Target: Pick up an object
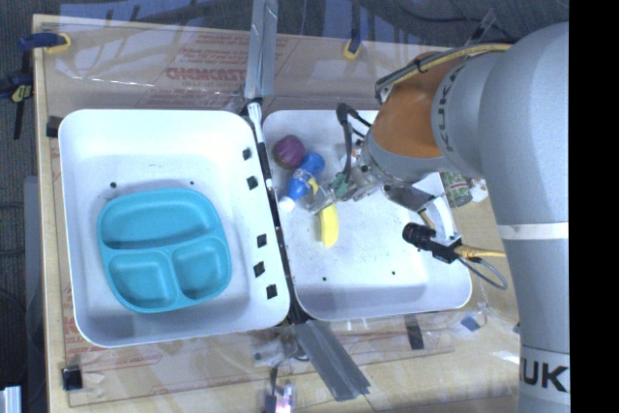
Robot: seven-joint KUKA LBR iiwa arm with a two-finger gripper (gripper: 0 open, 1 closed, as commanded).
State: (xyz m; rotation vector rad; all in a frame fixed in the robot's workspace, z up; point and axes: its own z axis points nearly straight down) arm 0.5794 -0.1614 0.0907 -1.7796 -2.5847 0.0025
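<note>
Arm (484, 131) reached from the right over the right bin (387, 290), gripper (340, 186) low beside a yellow object (329, 226) (jaws' state: I couldn't tell).

Single fixed camera above bench (145, 63), slanted down, both bins in frame.

A blue divided tray (164, 249) lies in the left bin (82, 142). The desk (135, 53) under that bin carries clear plastic sheeting, and a blue clamp (39, 42) grips the desk's far-left corner.
</note>
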